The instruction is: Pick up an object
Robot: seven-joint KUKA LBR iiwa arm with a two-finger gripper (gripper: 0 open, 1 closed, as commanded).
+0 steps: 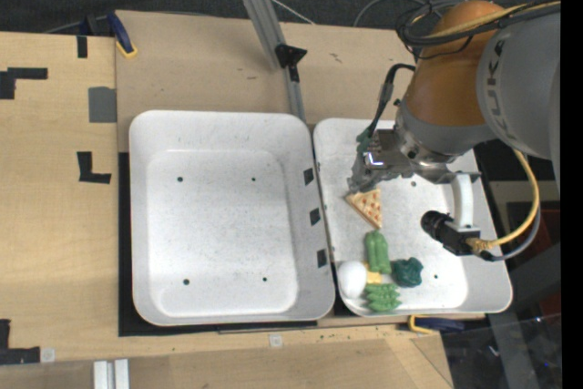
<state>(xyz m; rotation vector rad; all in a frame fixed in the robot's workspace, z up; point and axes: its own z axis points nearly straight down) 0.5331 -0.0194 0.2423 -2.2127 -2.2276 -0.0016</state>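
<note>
Grey arm (pixel 510 68): it reached in from the right and bent down over the right-hand bin, its orange band bulging above the wrist, presumably placed there to work the small pile of toys below.
Left bin (pixel 219 214): white, shallow, speckled, sitting just beside its twin; nothing there for the arm to go after, so I judged it the likely drop side.
Right bin (pixel 414 127): white as well, and the toys lay gathered toward its near-left corner, probably slid there against the wall.
Metal rail (pixel 260 9): a pale slanted bar came down from the top and ended at a black clamp near the seam between the bins, well apart from the toys and no hindrance to the reach.
Gripper (pixel 369 173): low over the bin's upper left part, its tip just beside the pizza slice's point; whether it was released or clenched I could not tell from where I stood.
Black fitting (pixel 446 230): a dark knob on a white bracket hung from the wrist, close above the bin's right half.
Pizza slice (pixel 367 208): orange toy wedge, flat on the bin floor, nearest to the tip and the likeliest pick.
Green vegetable (pixel 377 252): lay lengthwise just below the slice.
Dark green lump (pixel 407 271): touching the vegetable's right side, crowding any grasp there.
White ball (pixel 352 276): tucked at the bin's left wall.
Light green piece (pixel 383 296): against the near rim.
</note>
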